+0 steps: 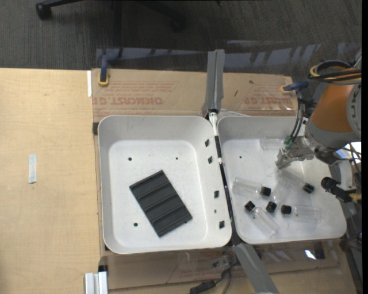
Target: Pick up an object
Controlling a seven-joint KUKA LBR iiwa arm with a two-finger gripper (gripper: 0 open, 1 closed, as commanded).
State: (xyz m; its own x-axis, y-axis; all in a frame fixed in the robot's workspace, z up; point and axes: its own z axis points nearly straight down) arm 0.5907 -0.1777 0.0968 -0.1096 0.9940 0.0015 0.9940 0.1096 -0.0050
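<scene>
you are seeing the gripper (pixel 286 159), grip state indeterminate, hovering in the right bin (pixel 241 229), clear tubes (pixel 257 208) lying below-left.

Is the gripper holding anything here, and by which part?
Nothing shows between the gripper tips; it hangs over the right bin, above the clear tubes.

Setting: a robotics laboratory or test cell within an office-type room.

The bench (pixel 46 126) was a light wood-grain surface carrying two shallow white bins (pixel 109 172), set on flattened printed cardboard (pixel 155 95) along its far edge and divided by a grey metal rail (pixel 215 74). A grey and orange industrial arm (pixel 336 112) with exposed cabling stood at the right edge. Dark carpet (pixel 259 20) and the wheeled base of an office chair (pixel 63 6) lay beyond the far edge.
</scene>
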